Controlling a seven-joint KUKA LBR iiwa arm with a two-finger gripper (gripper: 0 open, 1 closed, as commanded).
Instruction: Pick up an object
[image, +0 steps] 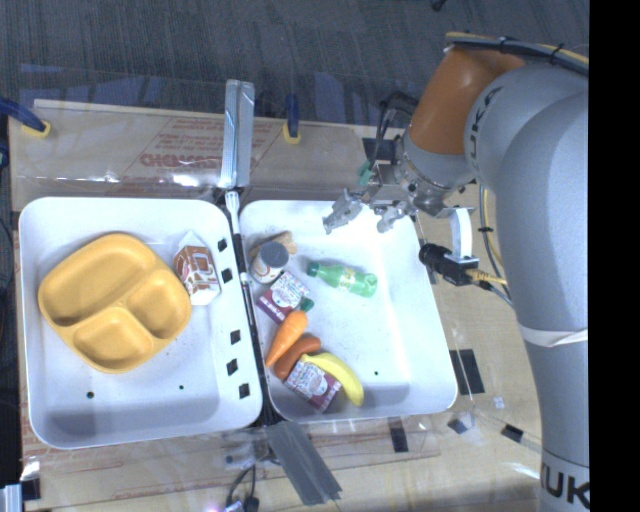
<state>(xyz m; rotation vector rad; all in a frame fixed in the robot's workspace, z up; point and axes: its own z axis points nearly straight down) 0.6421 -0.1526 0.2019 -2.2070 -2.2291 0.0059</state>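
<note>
My gripper (365, 215) hangs over the far edge of the right bin (420, 330), its two fingers spread open with nothing between them. Below and slightly left of it lies a green bottle (343, 277) on the bin floor. Further left sit a small round can (269, 262) and a red-and-white packet (285, 297). Toward the near left corner lie an orange carrot (288, 339), a yellow banana (342, 376) and another red packet (312, 383).
The left bin (120, 410) holds a yellow divided plate (112, 300) and a small brown-and-white carton (198, 272). A metal divider post (238, 130) stands between the bins at the back. The arm's grey body (530, 200) fills the right side.
</note>
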